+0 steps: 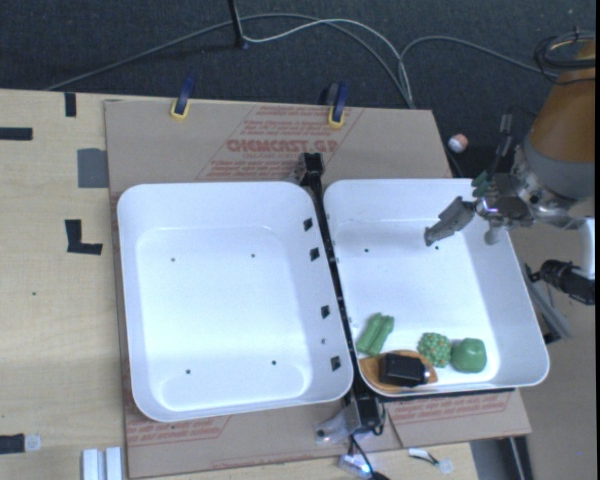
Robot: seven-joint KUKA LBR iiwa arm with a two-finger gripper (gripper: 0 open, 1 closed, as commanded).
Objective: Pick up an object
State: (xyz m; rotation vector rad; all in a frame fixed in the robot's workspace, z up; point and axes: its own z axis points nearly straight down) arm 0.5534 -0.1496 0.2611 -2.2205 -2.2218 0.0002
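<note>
Two shallow white plastic bins sit side by side on a sheet of brown cardboard. The left bin [220, 298] has a bare floor. The right bin [410, 268] holds everything loose, all of it crowded along its near rim: a green ridged vegetable-shaped toy [375, 333] close to the divider, a flat black block [403, 370] lying on an orange-brown curved piece [395, 380], a bumpy light-green ball [435, 348] touching a smooth darker-green rounded toy [468, 355]. The far two thirds of that bin's floor is open white space.

The grey two-finger gripper [442, 230] hangs over the far right part of the right bin, well apart from the cluster of objects, pointing down and toward the divider. Nothing sits between its fingers; how far they are spread cannot be told, as they appear as one grey wedge. The arm's wrist overhangs the bin's right rim, and its orange band is cut off at the picture's right side.

Black clips [315, 253] line the seam between the bins. The orange-brown piece is mostly hidden under the black block.
</note>
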